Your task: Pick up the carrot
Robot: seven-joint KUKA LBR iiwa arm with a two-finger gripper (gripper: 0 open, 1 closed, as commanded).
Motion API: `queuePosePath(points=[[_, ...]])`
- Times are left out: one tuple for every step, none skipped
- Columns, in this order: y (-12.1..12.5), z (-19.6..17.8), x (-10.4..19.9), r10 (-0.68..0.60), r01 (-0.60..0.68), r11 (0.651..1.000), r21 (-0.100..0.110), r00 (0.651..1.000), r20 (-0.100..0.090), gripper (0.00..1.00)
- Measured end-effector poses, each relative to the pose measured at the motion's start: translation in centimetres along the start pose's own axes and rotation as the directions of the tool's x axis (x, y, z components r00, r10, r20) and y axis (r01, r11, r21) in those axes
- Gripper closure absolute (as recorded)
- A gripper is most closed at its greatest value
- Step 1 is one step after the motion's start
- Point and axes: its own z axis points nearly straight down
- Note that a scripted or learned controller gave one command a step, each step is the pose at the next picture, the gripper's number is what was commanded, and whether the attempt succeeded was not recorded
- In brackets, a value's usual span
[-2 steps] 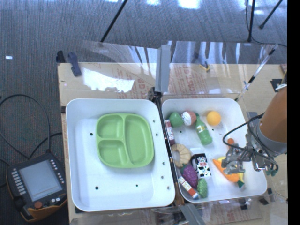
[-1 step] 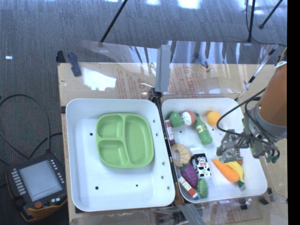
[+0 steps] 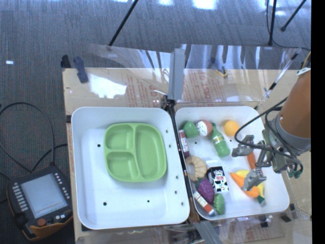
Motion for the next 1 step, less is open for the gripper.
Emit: queuePosePath(points=[[-3.35,7.48,0.15,-0.103,0.103,0.995,-0.003,0.995,-0.008,0.00]])
